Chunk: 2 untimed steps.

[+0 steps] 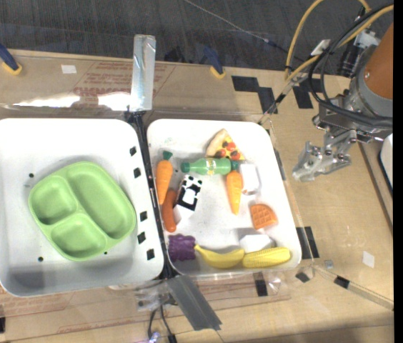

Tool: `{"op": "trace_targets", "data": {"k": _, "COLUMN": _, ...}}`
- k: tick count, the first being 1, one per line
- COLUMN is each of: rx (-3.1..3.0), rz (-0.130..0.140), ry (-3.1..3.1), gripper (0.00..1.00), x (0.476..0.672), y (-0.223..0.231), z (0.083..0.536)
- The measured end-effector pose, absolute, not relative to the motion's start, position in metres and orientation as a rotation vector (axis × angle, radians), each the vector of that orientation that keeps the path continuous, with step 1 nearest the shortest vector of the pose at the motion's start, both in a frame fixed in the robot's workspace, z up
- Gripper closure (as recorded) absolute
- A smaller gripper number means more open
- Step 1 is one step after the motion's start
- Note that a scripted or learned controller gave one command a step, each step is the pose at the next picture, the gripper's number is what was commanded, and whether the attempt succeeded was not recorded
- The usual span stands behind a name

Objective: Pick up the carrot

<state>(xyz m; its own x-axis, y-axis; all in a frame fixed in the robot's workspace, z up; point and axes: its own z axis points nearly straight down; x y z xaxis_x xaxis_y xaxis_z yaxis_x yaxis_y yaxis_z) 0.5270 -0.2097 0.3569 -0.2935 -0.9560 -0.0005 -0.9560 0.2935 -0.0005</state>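
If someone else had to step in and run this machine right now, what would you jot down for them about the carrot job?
Claw: outside the bins, over the bench to the right of the right bin, nothing between its fingers.
Carrots: two in the right bin. One lies along the left wall, the other near the middle, below the green bottle.
Done: nothing yet; both carrots still lie in the bin.
Left: move over the bin, come down on a carrot, grip it, lift it.

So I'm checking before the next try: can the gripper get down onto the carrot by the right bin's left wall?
Probably yes. The gripper hangs outside the right bin, and the carrot lies uncovered, though the bin wall and the black-and-white block crowd its sides.
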Motion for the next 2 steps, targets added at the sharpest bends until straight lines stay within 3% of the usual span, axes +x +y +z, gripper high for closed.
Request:
{"op": "trace_targets", "data": {"k": 1, "rx": -2.306, "rz": 0.005, "ry": 2.135, "gripper": 1.0, "x": 0.477, "y": -0.21, "z": 0.321}}
{"op": "trace_targets", "data": {"k": 2, "rx": -2.657, "rz": -0.003, "ry": 1.672, "gripper": 1.0, "x": 0.478, "y": -0.206, "z": 0.351}}
